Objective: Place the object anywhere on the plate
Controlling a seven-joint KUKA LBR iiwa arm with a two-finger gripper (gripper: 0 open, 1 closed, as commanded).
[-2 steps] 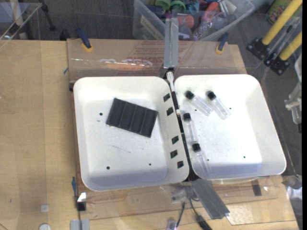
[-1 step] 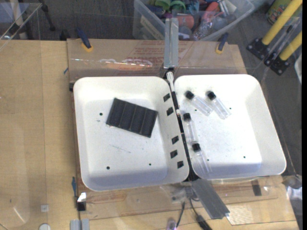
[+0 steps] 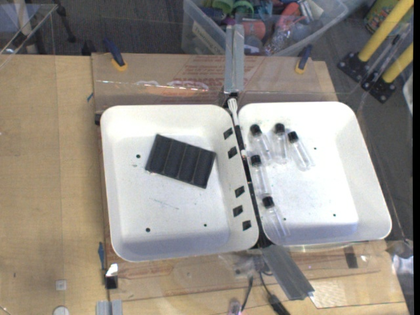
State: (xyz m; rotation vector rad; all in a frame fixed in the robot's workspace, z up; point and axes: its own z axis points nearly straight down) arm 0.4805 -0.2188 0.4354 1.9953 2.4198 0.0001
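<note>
**Vials wait in the right bin; dark plate sits well apart in the left**

The left bin (image 3: 121, 202) holds the plate (image 3: 180, 161), a dark ridged rectangle lying flat a little toward 11 o'clock of the bin's middle. Its long axis runs from between 9 and 10 o'clock to between 3 and 4 o'clock, and its ridges cross the short way.

Past the divider, the right bin (image 3: 348, 195) holds five clear vials with black caps, grouped in its 9-to-11 o'clock part. All lie on their sides with the caps toward 12 o'clock. The lower vial (image 3: 272, 213) and the middle vial (image 3: 260, 170) hug the divider wall, with long axes running roughly 12 to 6. The outer vial (image 3: 298, 149) is the most exposed. Its body trails toward 5 o'clock, with bare floor at its 3 o'clock side.

No pick looks begun, and I cannot tell whether the gripper is open or closed.

As a judgement, the outer vial is the sensible target, since the wall crowds the ones beside it. The grip should close across the short width, at mid-body and not on the cap, because a smooth cylinder will likely roll or squirt out of an off-centre pinch. Setting it down along the plate's ridges should discourage rolling.
</note>
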